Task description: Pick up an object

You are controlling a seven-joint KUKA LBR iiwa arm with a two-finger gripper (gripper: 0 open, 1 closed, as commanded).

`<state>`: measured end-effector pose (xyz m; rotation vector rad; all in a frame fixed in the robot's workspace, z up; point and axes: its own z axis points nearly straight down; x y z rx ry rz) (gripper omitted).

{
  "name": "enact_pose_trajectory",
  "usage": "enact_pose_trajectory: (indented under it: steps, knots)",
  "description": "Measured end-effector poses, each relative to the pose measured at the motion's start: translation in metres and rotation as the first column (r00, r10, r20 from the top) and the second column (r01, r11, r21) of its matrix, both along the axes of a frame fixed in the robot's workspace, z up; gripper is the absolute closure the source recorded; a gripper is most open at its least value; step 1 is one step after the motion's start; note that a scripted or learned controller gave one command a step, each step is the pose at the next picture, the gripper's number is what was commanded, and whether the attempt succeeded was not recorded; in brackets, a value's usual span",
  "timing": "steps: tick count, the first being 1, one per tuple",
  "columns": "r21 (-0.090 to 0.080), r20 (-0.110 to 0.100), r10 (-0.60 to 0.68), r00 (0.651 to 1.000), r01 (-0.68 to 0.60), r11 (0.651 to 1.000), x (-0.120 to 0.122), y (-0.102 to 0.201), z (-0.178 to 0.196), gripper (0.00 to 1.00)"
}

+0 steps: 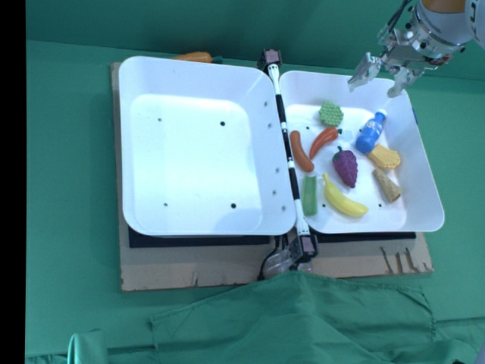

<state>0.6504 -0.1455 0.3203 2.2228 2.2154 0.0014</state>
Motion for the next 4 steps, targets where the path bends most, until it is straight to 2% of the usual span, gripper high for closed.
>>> enact_pose_trajectory:
  steps: [1, 2, 3, 4]
  knots:
    - [-0.004, 0.009, -0.005, 1.0, 0.005, 1.0, -0.058, -0.034, 0.076, 0.0]
    - [0.001, -0.005, 0.002, 1.0, -0.002, 1.0, -0.024, -0.024, -0.014, 0.0]
    - [-0.001, -0.004, 0.0, 1.0, 0.0, 1.0, 0.007, -0.043, -0.11, 0.0]
    - [-0.006, 0.008, -0.002, 1.0, 0.002, 1.0, 0.008, -0.043, -0.09, 1.0]
